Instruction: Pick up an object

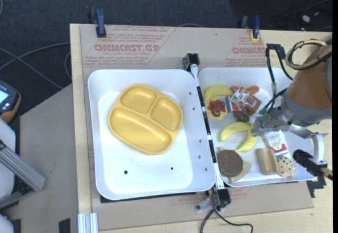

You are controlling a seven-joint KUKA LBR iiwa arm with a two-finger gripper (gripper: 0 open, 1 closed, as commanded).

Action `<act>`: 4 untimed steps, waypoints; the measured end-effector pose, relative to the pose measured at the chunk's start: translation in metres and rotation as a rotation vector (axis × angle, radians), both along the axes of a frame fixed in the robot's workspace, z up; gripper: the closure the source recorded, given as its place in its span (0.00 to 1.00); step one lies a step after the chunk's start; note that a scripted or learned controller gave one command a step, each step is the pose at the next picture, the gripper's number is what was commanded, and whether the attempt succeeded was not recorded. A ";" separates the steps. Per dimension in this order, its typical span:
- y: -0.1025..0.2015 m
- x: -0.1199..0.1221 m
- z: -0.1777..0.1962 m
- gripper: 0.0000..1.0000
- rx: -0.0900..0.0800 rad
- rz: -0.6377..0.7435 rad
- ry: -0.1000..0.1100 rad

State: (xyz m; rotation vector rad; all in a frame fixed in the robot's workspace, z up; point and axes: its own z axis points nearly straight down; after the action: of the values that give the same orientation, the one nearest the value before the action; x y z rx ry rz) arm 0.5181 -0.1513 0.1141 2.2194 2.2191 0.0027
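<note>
Desk [79, 121]: holds two white bins side by side.
Left bin [105, 163]: a yellow plate [146, 118] with three parts sits in it.
Right bin [232, 74]: full of toy food.
Banana [240, 134]: in the middle of the right bin, just left of the hand.
Other food: a brown cookie [230, 162] below the banana, a red packet [244, 101] above it, a chip cookie [285, 166] to its lower right.
Hand [262, 126]: low over the right bin, just right of the banana; I cannot tell if it is apart or together.
Arm [311, 89]: comes in right of the banana.
</note>
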 end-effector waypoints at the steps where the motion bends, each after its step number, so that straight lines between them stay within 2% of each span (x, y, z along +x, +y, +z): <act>1: 0.000 0.000 -0.001 0.00 0.000 0.000 0.001; 2: 0.000 0.000 0.010 1.00 -0.001 0.000 -0.002; 3: 0.000 0.000 0.009 0.00 0.000 0.000 0.000; 4: 0.020 -0.011 -0.032 0.00 0.004 0.001 0.008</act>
State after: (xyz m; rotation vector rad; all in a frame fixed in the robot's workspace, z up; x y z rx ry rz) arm 0.5070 -0.1310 0.0824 2.2247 2.2258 -0.0025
